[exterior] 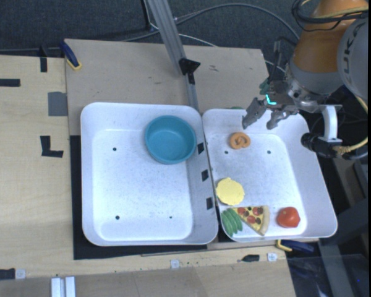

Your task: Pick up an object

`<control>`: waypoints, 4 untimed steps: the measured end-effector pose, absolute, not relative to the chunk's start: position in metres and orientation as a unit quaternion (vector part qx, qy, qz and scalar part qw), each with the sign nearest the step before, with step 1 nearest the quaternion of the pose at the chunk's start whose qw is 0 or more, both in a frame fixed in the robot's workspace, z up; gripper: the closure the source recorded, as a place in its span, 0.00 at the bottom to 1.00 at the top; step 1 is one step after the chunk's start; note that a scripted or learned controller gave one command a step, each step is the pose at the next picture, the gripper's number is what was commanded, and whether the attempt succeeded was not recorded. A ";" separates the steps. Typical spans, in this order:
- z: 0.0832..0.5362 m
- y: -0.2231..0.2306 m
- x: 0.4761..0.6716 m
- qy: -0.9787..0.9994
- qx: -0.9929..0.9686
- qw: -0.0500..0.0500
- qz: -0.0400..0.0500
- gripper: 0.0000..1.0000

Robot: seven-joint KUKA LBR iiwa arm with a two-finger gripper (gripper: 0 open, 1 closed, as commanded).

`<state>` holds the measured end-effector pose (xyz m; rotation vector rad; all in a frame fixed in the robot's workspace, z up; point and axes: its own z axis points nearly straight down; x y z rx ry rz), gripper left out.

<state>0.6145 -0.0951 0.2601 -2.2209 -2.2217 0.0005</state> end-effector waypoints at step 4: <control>0.088 -0.096 0.615 -0.707 -0.707 0.000 0.000 0.00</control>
